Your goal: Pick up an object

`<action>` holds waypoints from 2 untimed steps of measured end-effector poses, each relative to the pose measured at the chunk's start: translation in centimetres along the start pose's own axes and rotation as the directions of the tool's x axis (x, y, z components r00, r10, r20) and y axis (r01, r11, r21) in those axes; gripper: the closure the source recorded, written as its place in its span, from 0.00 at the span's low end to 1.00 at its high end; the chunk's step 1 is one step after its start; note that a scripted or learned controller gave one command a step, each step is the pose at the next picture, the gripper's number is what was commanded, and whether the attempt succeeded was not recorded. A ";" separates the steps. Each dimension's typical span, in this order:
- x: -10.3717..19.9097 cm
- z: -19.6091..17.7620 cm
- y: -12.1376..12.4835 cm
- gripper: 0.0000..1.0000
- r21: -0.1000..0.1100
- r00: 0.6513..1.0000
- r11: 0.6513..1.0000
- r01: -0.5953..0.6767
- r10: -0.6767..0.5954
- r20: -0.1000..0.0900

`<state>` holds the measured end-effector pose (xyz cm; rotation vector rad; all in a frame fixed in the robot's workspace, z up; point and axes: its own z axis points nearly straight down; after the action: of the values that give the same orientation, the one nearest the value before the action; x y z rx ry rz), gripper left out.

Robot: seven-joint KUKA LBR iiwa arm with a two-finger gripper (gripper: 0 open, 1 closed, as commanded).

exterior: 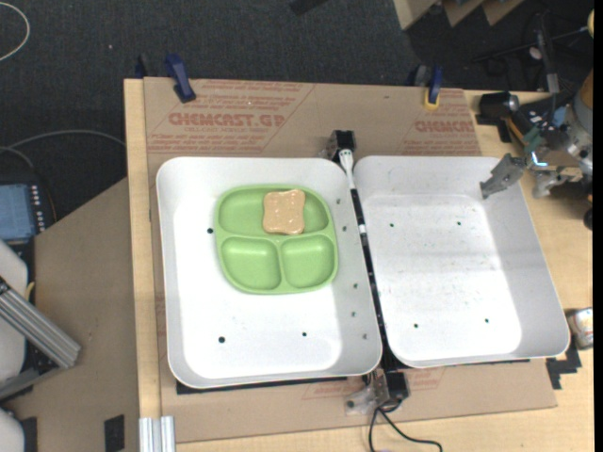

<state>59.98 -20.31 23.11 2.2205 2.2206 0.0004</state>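
So I'm looking at the gripper hanging over the far right corner of the right bin, and honestly I can't tell how it's set from this angle, the thing is just a grey blur out there. The only thing worth grabbing is the tan toast-looking piece, sitting in the far compartment of the green divided plate in the left bin. So the target lies well off to the left, across the seam between bins. The piece looks roughly square, so I'd say approach angle hardly matters.
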 end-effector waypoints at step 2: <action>2.9 -30.0 -7.9 0.00 -0.012 1.000 1.000 -0.004 0.004 0.004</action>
<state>52.02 -17.35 53.10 2.2168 2.2088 0.0087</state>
